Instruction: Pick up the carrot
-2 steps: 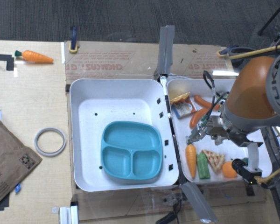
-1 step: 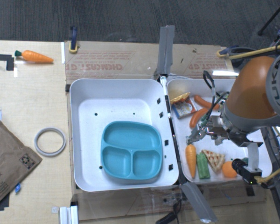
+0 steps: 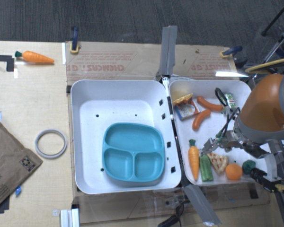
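Observation:
A small orange carrot point(image 3: 193, 162) with a green top lies lengthwise near the front left of the right bin point(image 3: 176, 141), next to a green cucumber point(image 3: 206, 168). My gripper point(image 3: 212, 146) hangs low over the bin, just right of and slightly above the carrot's green top, and is apart from it. Nothing shows held in it. A second, larger carrot point(image 3: 36, 57) lies on the bench outside the bins, at the far left.
The right bin also holds two sausages point(image 3: 200, 119), a blue packet point(image 3: 186, 109), a toast slice point(image 3: 218, 162), an orange point(image 3: 233, 172) and a green can point(image 3: 228, 100). The left bin point(image 3: 85, 126) holds a blue divided plate point(image 3: 133, 153). A tape ring point(image 3: 50, 143) lies on the bench.

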Available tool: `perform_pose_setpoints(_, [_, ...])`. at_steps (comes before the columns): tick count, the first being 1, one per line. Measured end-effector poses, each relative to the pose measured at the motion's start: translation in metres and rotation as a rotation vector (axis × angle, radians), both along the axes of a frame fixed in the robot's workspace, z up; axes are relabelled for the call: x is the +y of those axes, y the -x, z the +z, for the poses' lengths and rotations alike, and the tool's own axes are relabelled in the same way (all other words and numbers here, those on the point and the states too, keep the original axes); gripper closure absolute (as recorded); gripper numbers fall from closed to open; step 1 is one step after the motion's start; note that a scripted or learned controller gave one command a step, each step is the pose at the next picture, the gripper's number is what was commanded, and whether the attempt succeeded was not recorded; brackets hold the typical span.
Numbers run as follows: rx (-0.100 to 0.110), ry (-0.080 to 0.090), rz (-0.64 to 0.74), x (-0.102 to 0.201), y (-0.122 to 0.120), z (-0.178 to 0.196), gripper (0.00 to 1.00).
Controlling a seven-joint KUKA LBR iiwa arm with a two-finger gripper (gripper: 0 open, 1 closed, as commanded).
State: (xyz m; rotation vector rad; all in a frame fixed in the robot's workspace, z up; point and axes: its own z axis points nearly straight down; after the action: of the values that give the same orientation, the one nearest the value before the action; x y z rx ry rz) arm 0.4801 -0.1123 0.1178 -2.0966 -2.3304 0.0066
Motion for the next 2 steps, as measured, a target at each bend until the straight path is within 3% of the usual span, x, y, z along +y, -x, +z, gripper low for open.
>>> perform_pose_setpoints(1, [-0.004, 0.0, 0.137, 0.018, -0.06, -0.029, 0.0])
perform_pose_setpoints(2, [-0.003, 0.001, 0.269, 0.013, -0.032, 0.095, 0.0])
